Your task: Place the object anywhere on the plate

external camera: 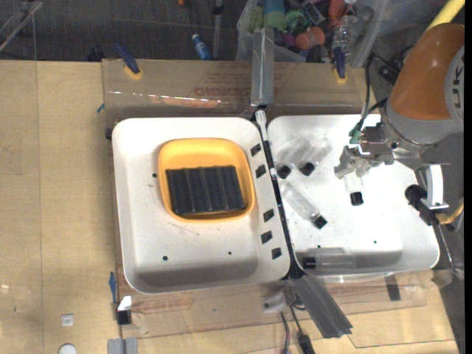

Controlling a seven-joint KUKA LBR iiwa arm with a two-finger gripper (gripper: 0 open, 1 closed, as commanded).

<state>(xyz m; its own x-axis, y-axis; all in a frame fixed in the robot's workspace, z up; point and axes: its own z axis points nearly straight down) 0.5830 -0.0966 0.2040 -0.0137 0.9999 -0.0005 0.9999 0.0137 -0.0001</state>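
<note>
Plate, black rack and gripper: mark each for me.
plate [171, 155], camera view, bare yellow rim at upper left.
black rack [205, 190], camera view, middle of its ribbed top.
gripper [352, 169], camera view, between its fingertips.

A robotics lab: clamped white bins [133, 198], a crate of toys [310, 9].

A yellow plate [203, 153] with rounded corners sits flat in the left white bin, a dark ribbed rectangular block [205, 190] lying across its middle. In the right bin, several small clear bottles with black caps [306, 209] lie scattered on their sides, well apart from the plate.
</note>
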